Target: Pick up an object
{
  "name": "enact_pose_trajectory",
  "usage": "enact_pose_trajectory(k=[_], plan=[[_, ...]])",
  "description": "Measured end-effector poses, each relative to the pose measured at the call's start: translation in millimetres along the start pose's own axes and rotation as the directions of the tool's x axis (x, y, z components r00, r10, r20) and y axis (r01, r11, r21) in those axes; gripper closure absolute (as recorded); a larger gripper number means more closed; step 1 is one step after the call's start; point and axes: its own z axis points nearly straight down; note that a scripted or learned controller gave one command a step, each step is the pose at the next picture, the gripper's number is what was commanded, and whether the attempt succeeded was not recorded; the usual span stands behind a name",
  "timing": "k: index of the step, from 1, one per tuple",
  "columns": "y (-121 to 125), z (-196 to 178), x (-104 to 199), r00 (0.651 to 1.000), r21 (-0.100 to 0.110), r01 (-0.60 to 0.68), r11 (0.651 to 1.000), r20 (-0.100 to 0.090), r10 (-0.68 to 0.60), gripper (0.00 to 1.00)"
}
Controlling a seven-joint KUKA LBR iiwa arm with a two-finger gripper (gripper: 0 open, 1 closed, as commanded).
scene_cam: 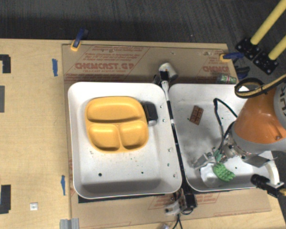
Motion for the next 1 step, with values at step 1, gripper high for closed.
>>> enact_pose_trajectory(k=[1], plan=[[11.7,-99.6,29.2,0.761,-0.001,-0.649,0.761,0.000,0.649,0.00]])
